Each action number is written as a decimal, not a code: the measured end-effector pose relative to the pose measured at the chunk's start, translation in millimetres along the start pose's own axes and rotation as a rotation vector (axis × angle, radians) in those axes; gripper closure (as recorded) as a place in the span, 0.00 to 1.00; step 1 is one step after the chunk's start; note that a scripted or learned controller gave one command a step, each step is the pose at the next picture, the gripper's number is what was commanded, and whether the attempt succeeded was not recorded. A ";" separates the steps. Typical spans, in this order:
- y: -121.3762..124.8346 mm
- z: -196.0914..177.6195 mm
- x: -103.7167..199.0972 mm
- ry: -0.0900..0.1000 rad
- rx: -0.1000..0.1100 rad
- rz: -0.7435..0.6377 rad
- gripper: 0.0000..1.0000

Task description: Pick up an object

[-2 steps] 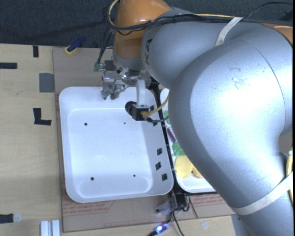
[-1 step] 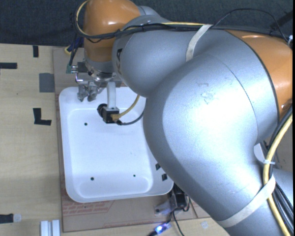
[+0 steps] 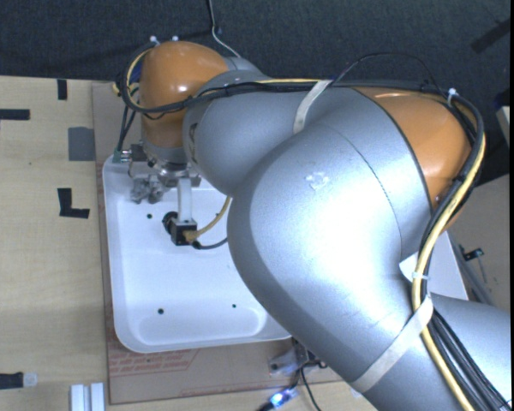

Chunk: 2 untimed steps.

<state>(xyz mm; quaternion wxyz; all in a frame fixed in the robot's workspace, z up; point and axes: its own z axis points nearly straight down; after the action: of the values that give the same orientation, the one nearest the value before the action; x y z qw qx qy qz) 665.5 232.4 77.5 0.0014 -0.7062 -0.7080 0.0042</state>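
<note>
**Gripper low at the bin's far corner**

The white bin [image 3: 180,289] lies left of centre. The gripper [image 3: 150,187] hangs over its far-left corner, probably reaching for an object there. Its spread and the object's place cannot be told. The grey arm [image 3: 343,229] covers the right.

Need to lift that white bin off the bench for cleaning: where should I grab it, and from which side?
Take the white bin by the raised rim of its long wall on the view's left, coming from that side. That wall is straight and uncovered; the arm overhangs the opposite side and the gripper hangs over the far corner.
</note>
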 end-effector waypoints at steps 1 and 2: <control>2.8 -73.2 -5.1 0.005 -0.011 0.000 1.00; 0.3 -1.8 0.8 0.001 -0.001 -0.001 1.00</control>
<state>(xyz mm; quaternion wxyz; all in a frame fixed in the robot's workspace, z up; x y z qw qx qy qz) 665.9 233.2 79.2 0.0013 -0.7059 -0.7083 0.0037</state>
